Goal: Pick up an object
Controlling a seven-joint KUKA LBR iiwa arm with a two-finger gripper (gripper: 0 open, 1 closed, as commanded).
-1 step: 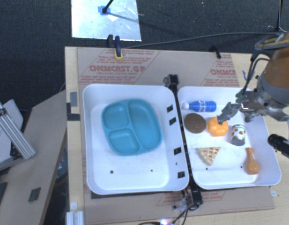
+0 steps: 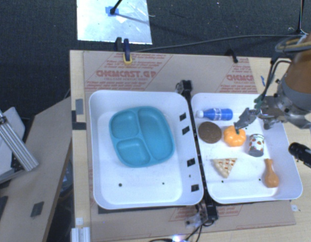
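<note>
The gripper (image 2: 244, 119) is positioned directly above the orange pumpkin (image 2: 234, 136) in the right bin (image 2: 289, 185); whether its fingers are spread or closed cannot be determined. Left of the pumpkin: a brown disc (image 2: 209, 132). Behind it: a blue bottle (image 2: 215, 114). Right of it: a small cup (image 2: 256, 144). In front of it: a pizza slice (image 2: 224, 166). The left bin (image 2: 102, 185) contains a blue divided plate (image 2: 141, 135).
</note>
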